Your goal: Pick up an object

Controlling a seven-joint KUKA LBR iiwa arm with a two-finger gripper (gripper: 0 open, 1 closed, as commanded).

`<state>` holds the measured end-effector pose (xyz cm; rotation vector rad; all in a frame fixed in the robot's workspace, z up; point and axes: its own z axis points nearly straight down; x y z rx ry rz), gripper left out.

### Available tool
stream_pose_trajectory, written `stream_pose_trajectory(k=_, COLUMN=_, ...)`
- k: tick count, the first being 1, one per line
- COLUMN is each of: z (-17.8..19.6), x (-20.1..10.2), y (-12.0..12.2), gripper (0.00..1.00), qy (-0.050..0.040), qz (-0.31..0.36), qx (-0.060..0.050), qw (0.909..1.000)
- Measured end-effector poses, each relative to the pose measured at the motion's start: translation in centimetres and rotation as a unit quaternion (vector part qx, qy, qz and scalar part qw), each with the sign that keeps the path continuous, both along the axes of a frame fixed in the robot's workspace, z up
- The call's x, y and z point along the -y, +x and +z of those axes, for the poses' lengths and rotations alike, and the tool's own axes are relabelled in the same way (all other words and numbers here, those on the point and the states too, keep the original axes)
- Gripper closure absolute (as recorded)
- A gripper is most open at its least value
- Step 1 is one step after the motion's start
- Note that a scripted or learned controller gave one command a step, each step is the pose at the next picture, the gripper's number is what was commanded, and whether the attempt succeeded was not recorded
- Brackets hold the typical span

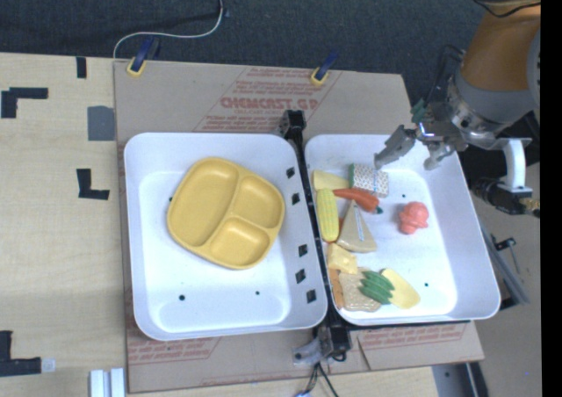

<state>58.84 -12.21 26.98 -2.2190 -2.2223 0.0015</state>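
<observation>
The gripper (pixel 410 150) is seen above the far right part of the right bin (pixel 465 211), its two fingers (pixel 392 147) spread wide apart with nothing between them. Open white floor lies directly below it and toward the bin's right wall. Nearest to it, just left and below, a small speckled block (pixel 371 181) and a carrot (pixel 356 197) are found, with a corn cob (pixel 327 213) beyond them against the divider. A red round piece (pixel 413 217) sits alone below the gripper, with free space around it. Further below, a green piece (pixel 378 285) rests on overlapping pale items whose shapes are hard to separate. Far to the left, a yellow divided plate (pixel 226 212) lies in the left bin (pixel 145 246). The arm (pixel 500 61) is cut off at the right.
</observation>
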Motion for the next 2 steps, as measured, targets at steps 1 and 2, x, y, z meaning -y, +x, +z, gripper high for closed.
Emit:
stream_pose_trajectory(k=1, z=-17.3, x=2.0, y=2.5, gripper=0.00, qy=-0.0020, qz=-0.001, qx=0.002, qw=1.0000)
stream_pose_trajectory(k=2, z=-18.4, x=0.1, y=1.4, gripper=0.00, qy=-0.0026, qz=0.000, qx=0.002, qw=1.0000)
